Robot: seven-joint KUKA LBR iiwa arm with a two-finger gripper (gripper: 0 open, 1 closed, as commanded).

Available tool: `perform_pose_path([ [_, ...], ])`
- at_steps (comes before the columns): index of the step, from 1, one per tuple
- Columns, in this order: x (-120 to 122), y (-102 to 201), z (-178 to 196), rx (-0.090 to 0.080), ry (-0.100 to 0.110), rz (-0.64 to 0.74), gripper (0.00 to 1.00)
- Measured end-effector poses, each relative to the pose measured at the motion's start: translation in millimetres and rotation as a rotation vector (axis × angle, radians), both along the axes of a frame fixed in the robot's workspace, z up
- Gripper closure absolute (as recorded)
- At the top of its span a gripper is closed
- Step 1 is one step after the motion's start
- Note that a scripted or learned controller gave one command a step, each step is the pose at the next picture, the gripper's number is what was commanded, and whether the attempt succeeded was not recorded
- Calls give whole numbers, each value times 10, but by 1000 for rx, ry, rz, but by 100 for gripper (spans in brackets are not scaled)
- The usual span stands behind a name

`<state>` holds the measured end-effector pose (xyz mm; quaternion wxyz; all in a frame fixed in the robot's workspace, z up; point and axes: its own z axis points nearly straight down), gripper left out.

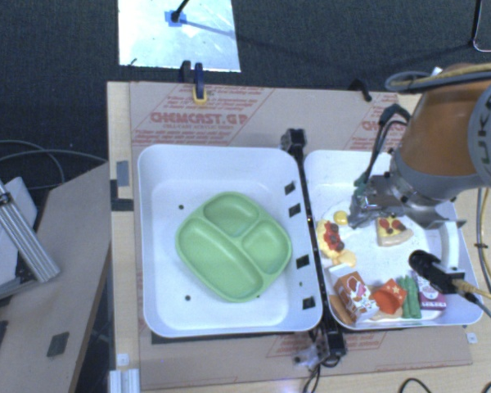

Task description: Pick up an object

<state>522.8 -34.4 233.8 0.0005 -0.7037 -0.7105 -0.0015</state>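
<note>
My gripper (362,212) hangs low over the middle of the right bin (327,174), reaching in from the right. Just right of it lies a toy pizza slice (393,232). To its lower left sits a yellow piece with red berries (333,238), with a small yellow bit (341,218) above it. Along the bin's front edge lie a red and white carton (353,294), an orange-red piece (389,297), a green piece (411,293) and a small pink packet (433,302). Nothing is visibly held.
The left bin (164,178) holds a green divided plate (234,246) in its middle. A black divider with clips (304,219) runs between the two bins. The arm's bulky wrist (450,137) overhangs the right bin's far right part.
</note>
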Motion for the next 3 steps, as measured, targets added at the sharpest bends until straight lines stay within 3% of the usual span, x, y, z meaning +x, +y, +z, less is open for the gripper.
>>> perform_pose_path([
  [1, -179, 565, -87, 0, 2, 1, 100],
  [2, -185, 367, -76, -3, 0, -10, 100],
  [3, -282, 426, -16, -2, 1, -5, 100],
])
